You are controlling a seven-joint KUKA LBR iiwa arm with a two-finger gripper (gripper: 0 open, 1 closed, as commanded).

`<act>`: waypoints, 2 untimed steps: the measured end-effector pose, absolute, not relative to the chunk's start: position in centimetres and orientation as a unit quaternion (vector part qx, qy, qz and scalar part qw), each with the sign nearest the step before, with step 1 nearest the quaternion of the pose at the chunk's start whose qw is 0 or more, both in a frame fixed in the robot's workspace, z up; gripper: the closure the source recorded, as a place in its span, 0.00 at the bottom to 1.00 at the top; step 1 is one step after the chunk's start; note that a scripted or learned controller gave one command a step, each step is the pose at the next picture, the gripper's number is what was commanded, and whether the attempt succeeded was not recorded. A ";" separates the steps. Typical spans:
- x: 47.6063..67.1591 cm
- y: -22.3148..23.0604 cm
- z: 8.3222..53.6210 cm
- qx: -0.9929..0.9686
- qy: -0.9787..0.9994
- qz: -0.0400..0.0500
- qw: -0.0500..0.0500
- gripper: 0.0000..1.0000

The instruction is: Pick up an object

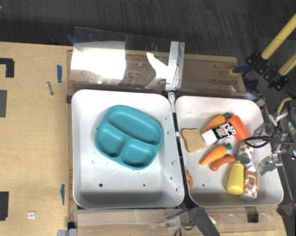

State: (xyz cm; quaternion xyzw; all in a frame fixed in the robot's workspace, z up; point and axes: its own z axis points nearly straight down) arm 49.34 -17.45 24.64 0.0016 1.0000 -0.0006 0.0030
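Note:
The right bin [210, 101] holds several toy foods. A carrot [215, 123] lies at the back beside an orange carton with a black-and-white label [229, 129]. A slice of bread [192, 139] rests near the bin's left wall. A second carrot [214, 154] and an orange sausage [221, 163] lie side by side in the middle. A yellow bottle [235, 177] lies toward the front, with a small white-and-orange box [251, 184] to its right. A small speckled packet [244, 153] sits just behind the bottle.
The left bin [85, 151] holds a teal divided plate [129, 136]. A small orange piece [188, 179] lies against the right bin's left wall. Black cables and metal parts [276, 145] crowd the right bin's right rim. Yellow bars [284, 30] cross the back right.

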 end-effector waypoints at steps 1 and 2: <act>53.5 -22.4 12.9 0.023 1.000 -0.002 0.007 0.00; 50.1 -10.8 8.9 0.073 0.997 0.001 0.006 0.00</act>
